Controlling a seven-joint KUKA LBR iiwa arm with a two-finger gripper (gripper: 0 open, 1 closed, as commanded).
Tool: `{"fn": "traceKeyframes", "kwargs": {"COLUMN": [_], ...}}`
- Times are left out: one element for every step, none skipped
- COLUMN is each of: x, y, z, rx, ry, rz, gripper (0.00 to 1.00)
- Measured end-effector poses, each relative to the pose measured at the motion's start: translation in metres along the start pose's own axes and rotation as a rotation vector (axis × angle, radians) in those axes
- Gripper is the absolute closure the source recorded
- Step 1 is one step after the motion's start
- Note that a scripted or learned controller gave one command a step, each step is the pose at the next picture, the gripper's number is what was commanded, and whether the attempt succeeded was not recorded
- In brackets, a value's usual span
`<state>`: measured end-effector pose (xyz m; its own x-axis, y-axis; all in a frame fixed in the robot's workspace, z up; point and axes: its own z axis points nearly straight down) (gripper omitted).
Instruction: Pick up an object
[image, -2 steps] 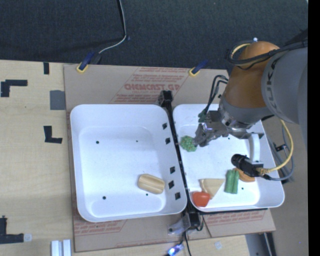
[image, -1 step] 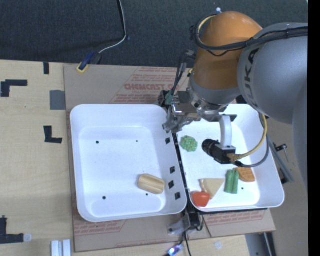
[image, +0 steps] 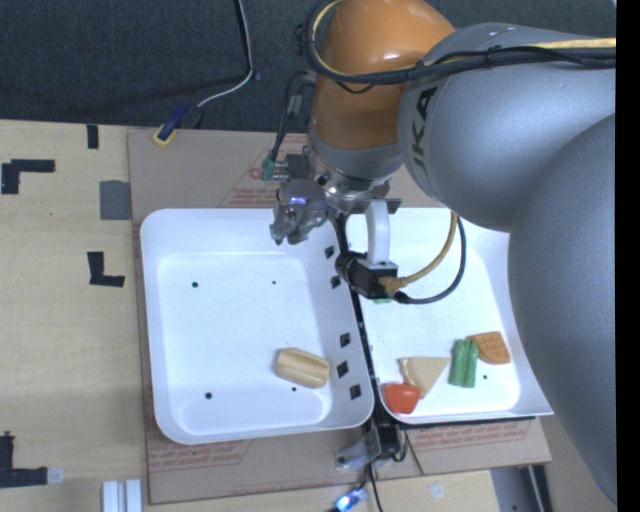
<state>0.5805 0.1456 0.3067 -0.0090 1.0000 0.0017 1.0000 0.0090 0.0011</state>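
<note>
My gripper (image: 291, 228) hangs over the back right corner of the left bin (image: 165, 300), below the orange wrist band. I see nothing held in it. A tan bread roll (image: 302, 367) lies near the left bin's front right. In the right bin (image: 500, 290), along its front, sit a red tomato piece (image: 402, 398), a pale cheese wedge (image: 425, 372), a green stick-shaped piece (image: 463, 362) and an orange cracker-like piece (image: 491, 347).
The big grey arm covers the right bin's back and right side. A black cable with a yellow connector (image: 375, 280) droops over the wall between the bins. Both bins rest on a cardboard sheet (image: 190, 180) on the wooden bench.
</note>
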Motion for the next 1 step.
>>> {"fn": "traceKeyframes", "kwargs": {"x": [0.0388], "y": [0.0273], "z": [-0.111], "rx": [-0.01], "ry": [0.002], "rz": [0.003], "gripper": [1.0]}}
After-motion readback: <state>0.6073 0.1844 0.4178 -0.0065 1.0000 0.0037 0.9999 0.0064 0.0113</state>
